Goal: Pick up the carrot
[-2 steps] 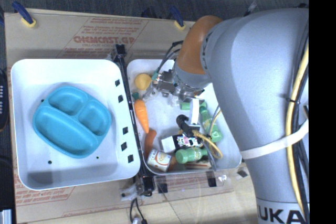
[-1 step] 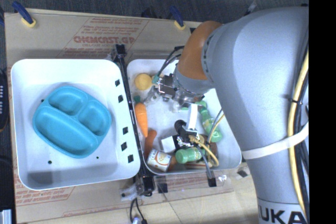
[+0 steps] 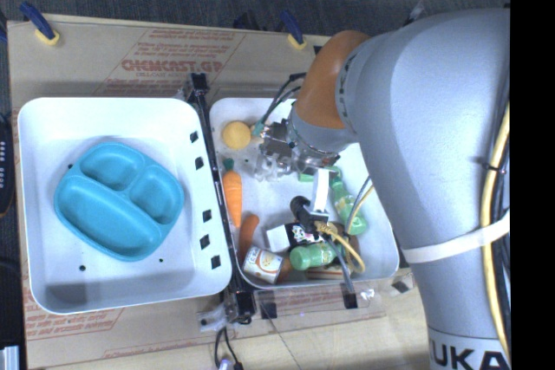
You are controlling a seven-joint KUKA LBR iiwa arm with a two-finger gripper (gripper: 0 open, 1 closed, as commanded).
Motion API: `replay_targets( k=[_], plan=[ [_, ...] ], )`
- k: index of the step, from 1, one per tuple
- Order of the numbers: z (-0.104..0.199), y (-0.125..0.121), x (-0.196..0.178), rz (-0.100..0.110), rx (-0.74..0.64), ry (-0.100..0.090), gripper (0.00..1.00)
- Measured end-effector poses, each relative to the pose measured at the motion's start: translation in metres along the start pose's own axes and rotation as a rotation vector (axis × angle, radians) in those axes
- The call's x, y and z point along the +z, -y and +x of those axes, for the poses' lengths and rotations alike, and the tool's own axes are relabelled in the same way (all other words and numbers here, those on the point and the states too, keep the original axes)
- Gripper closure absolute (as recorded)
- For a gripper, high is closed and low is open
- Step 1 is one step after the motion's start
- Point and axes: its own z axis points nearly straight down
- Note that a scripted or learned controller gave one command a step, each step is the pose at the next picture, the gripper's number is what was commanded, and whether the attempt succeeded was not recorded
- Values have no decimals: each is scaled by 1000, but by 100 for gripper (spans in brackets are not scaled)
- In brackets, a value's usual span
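Note:
The carrot is orange with a green stub at its top. It lies lengthwise against the left wall of the right bin. My gripper hangs over the upper middle of that bin, just right of and slightly above the carrot's top end. It is apart from the carrot. The grey arm with its orange band covers the bin's right side.
A yellow lemon-like ball lies behind the carrot, and a darker orange piece in front of it. A small can, a green bottle and other clutter crowd the near right. The left bin holds a blue divided plate.

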Motion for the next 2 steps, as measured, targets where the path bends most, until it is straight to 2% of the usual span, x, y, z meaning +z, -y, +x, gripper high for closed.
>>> replay_targets(
  k=[1,2],
  plan=[
    [24,74,-91,-8,261,-2,100],
    [72,144,-87,-3,181,0,100]
  ],
)
